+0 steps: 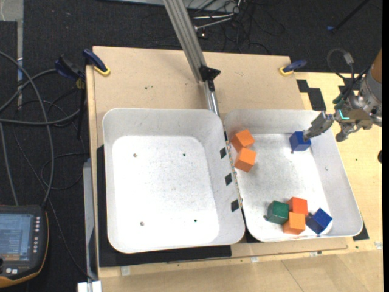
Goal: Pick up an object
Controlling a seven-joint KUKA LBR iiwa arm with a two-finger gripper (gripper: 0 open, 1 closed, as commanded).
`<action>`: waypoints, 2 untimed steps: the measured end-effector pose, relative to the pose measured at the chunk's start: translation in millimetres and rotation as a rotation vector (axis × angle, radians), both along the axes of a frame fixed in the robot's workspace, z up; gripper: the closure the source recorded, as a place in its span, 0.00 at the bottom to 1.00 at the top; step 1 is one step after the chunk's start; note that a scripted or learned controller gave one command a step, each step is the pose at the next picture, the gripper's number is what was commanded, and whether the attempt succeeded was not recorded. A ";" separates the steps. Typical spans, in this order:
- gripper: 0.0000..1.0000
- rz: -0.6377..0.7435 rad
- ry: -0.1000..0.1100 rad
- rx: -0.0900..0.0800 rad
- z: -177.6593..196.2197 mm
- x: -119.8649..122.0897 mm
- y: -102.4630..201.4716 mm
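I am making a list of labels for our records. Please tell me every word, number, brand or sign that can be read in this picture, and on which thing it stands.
No text can be read.
Teach pendant: its screen is lit, but the content is too small and blurred to read.
Black patches on the rim between the white bins: plain, no characters.
Blocks such as the blue block: no markings.

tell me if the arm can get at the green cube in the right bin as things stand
Probably yes. The small green cube lies open from above in the right white bin, though an orange cube sits close on its right. The gripper is further back, by a blue cube.
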State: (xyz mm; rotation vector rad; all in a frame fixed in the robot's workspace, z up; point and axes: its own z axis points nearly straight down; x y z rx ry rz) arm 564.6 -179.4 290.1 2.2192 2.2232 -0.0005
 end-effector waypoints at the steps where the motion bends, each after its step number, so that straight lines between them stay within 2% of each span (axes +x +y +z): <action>1: 0.00 -0.003 0.005 0.001 -50.0 -4.1 -8.8; 2: 0.00 -0.002 0.007 0.002 -110.8 -9.8 -1.7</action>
